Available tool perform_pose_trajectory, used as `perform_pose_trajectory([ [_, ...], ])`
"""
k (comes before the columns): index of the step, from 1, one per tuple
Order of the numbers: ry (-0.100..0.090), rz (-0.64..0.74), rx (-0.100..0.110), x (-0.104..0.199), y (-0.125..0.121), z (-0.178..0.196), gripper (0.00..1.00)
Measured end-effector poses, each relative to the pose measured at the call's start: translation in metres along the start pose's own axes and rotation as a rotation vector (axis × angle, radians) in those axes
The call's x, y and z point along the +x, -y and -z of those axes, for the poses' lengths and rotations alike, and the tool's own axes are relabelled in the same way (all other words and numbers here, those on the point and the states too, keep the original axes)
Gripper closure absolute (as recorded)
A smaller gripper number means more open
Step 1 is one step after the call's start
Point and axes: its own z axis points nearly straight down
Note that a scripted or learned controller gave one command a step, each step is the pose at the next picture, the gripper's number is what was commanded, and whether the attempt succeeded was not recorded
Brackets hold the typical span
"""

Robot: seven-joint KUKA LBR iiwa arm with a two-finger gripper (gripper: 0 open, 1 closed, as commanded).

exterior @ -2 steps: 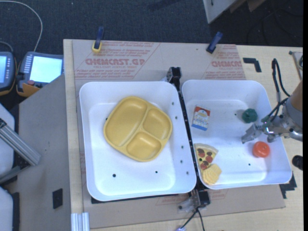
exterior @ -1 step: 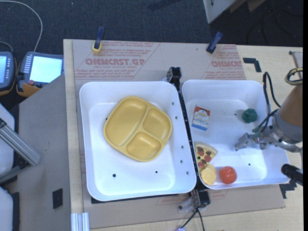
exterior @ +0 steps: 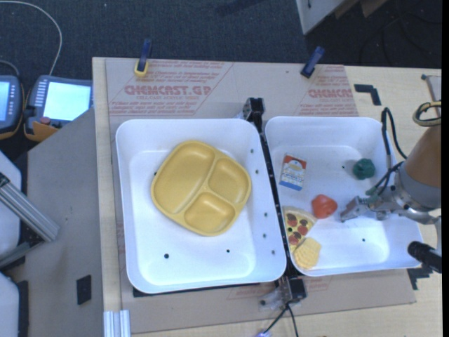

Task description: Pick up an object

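Nothing is seen held, so the pick is judged not yet made. The gripper (exterior: pixel 349 212) is lowered into the right bin (exterior: pixel 330 126), reached in from the right, and its fingers are seen slightly apart with nothing between them. Just ahead of the fingertips, close but apparently not touching, an orange-red object (exterior: pixel 323 205) lies on the bin floor; it is judged the likeliest target. Beyond the fingers and a little to one side, a small dark green object (exterior: pixel 363 168) rests near the far wall. Further ahead of the fingers a small white carton (exterior: pixel 293 172) is laid flat, and ahead and toward the near edge a pizza-slice toy (exterior: pixel 298 224) lies with a pale yellow ridged piece (exterior: pixel 307 253) beside it. Well ahead of the fingers, across the divider, a yellow sectioned plate (exterior: pixel 201 187) sits in the left bin (exterior: pixel 133 209) on the counter (exterior: pixel 112 90).

What remains is the closing on an object and the lift.

The arm is cut off at the right edge, so little above the wrist can be made out. Whether the fingertips touch the bin floor cannot be told, and the exact nature of the orange-red and green objects is hard to make out.
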Motion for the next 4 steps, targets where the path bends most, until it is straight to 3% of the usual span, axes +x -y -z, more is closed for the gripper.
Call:
perform_pose_trajectory([
  [1,0.002,0.000,-0.003,0.000,-0.001,0.011,1.00],
  [3,0.005,0.003,-0.010,0.008,-0.008,0.123,1.00],
  [4,0.004,0.002,-0.007,0.008,-0.009,0.139,1.00],
])
